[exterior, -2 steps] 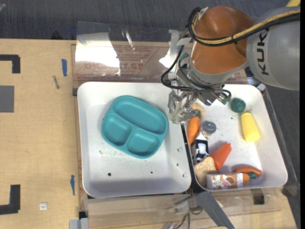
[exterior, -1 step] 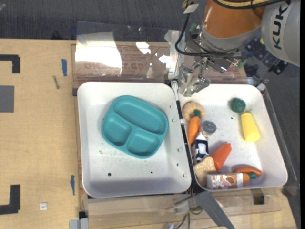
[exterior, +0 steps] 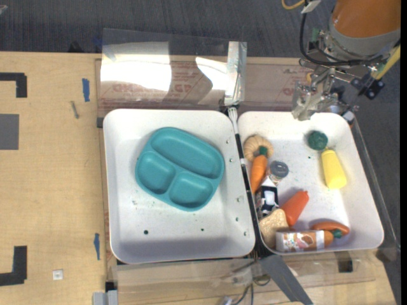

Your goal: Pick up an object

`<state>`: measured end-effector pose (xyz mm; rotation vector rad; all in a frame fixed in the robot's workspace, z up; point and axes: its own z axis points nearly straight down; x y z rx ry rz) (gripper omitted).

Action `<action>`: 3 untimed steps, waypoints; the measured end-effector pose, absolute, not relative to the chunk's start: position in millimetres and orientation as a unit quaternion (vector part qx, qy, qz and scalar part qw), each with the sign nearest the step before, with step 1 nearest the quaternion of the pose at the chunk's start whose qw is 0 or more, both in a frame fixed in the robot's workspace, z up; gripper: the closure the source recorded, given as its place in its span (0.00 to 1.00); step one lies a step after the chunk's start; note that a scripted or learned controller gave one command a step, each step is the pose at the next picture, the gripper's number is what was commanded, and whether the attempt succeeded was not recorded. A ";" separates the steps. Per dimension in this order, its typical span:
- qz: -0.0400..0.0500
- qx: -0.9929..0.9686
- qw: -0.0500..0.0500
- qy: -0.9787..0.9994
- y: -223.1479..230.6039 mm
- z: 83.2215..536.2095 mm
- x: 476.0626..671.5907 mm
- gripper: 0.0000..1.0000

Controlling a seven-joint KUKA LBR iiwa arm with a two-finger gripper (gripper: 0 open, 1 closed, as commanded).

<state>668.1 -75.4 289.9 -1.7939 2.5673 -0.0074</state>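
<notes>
The wooden bench [exterior: 51, 189] bears two shallow white plastic bins. The left bin [exterior: 127, 230] holds a teal plastic tray with three compartments [exterior: 180, 167], lying flat near its middle. The right bin [exterior: 372, 224] holds the small toy foods: a yellow bottle with a dark green round cap [exterior: 329, 161] in its far half, well apart from the rest; an orange toy carrot [exterior: 258, 169] against the left wall; a small grey-lidded jar [exterior: 278, 169] just beside it; a red-orange pepper-like piece [exterior: 295, 206]; and a labelled bottle lying on its side [exterior: 304, 239] by the near wall, its print too small to read. The grey arm's gripper [exterior: 313, 100] hangs over the right bin's far rim, nothing between its fingers; whether they are apart is unclear.
</notes>
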 end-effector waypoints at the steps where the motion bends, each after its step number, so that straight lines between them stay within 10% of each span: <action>1: -0.001 -0.574 0.005 0.819 -72.9 289.5 668.2 0.00; 2: 0.002 -0.538 -0.001 0.843 -120.9 199.0 564.7 0.00; 3: -0.002 -0.601 0.006 0.799 -178.0 103.5 589.3 0.00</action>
